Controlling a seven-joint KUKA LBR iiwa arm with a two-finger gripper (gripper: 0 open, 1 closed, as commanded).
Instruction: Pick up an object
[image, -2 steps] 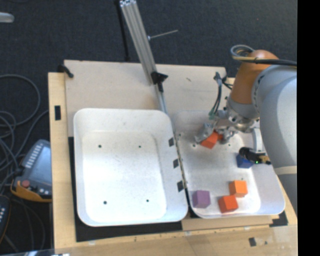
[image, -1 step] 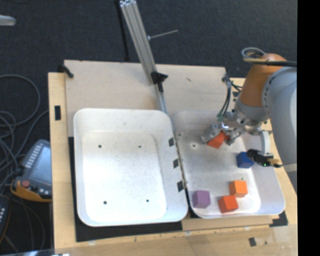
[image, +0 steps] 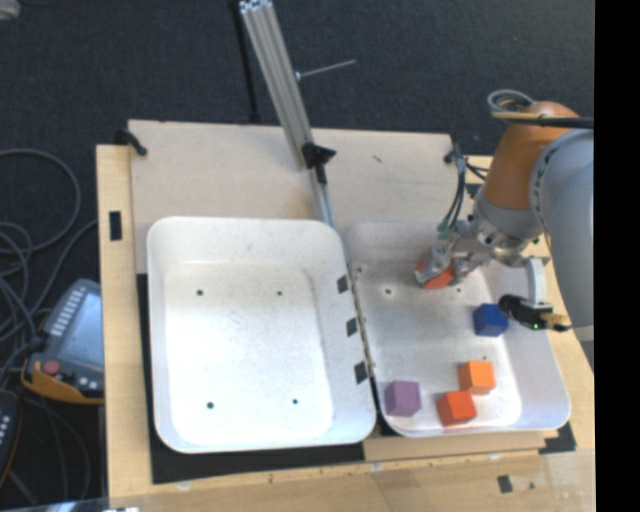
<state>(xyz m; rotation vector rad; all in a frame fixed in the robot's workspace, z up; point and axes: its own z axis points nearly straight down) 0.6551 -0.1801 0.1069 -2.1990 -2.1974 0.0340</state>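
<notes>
Claw (image: 440, 268) sits low in the upper part of the right bin (image: 540, 410), and I read a small red-orange piece (image: 437, 280) right at its tips; from my feed I cannot tell whether the tips are spread or pinched on it, or whether that red bit is a block or part of the tool itself. So I would not count on a grip here. The other candidates lie apart from it: a blue block (image: 489, 319) just below and to the side, an orange block (image: 477, 375) and a red block (image: 456, 407) close together near the front wall, and a purple block (image: 402, 397) by the divider. My worry is a lift with nothing caught, or the piece held only by a corner and dropping as the arm rises. A sideways nudge could also push the blue block. The left bin (image: 165, 300) on the desk (image: 120, 470) is well apart.
</notes>
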